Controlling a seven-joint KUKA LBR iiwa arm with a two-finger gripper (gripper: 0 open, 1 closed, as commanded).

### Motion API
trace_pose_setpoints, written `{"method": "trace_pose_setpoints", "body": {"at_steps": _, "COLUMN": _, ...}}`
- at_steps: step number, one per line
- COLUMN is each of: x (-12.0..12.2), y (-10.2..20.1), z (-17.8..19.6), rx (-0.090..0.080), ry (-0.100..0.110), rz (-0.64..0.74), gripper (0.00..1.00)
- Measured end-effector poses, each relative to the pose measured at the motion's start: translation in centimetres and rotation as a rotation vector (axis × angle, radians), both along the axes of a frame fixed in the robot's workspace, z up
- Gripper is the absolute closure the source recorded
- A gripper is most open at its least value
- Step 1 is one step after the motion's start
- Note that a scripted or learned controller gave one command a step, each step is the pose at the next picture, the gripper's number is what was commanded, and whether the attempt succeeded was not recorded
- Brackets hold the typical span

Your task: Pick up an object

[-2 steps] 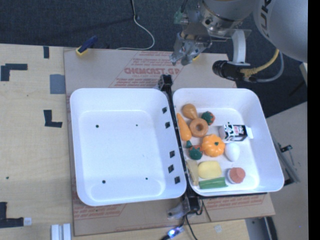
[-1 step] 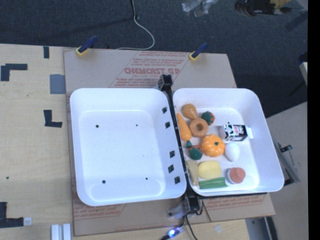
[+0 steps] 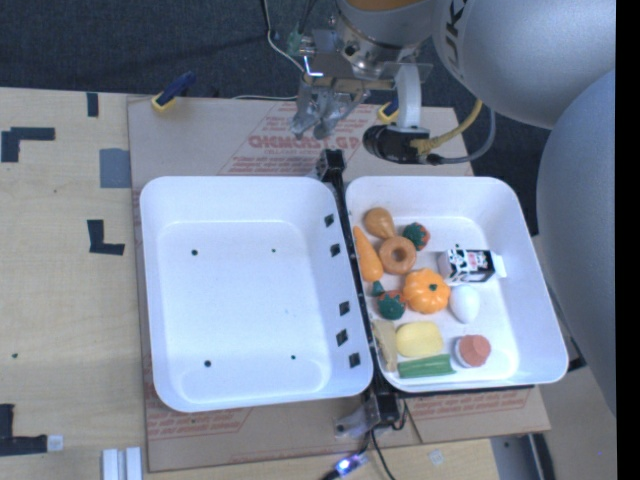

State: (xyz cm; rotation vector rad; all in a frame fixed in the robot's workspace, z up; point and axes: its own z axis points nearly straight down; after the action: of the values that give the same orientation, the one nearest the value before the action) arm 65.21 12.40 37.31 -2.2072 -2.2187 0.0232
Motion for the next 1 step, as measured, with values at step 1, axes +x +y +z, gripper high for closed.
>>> {"method": "trace_pose_setpoints", "body": {"at_steps": 1, "x": 1.3, "y": 1.08, "z": 17.23, "rx": 0.005, "ry": -0.037, "rz": 0.0, "gripper": 1.0}}
